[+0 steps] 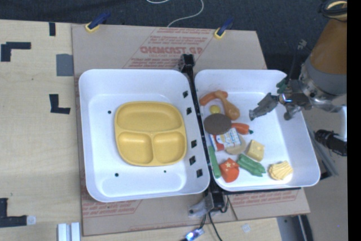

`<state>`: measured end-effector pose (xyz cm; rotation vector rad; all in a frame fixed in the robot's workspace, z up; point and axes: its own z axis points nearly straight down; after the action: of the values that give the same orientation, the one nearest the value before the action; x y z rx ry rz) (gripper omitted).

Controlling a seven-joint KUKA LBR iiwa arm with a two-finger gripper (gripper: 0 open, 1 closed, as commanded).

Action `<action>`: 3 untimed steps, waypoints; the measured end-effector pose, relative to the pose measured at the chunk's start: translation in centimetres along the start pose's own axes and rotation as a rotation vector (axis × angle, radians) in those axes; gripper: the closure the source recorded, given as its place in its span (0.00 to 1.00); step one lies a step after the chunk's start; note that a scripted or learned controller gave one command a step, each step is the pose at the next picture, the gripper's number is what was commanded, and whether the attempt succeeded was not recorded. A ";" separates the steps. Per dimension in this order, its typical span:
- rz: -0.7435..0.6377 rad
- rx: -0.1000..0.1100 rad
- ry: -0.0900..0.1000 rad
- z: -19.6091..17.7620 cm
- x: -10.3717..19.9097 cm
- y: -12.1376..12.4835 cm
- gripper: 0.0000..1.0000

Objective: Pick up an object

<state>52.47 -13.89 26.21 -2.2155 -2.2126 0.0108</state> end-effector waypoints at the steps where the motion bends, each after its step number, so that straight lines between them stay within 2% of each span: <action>1: -0.003 -0.009 -0.002 -0.4 0.0 0.2 0.00; 2: -0.002 -0.004 -0.001 4.2 -0.2 0.5 0.00; 3: -0.003 -0.002 0.000 10.4 0.6 0.5 0.00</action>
<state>52.85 -13.22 15.77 -2.2133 -2.2166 0.0093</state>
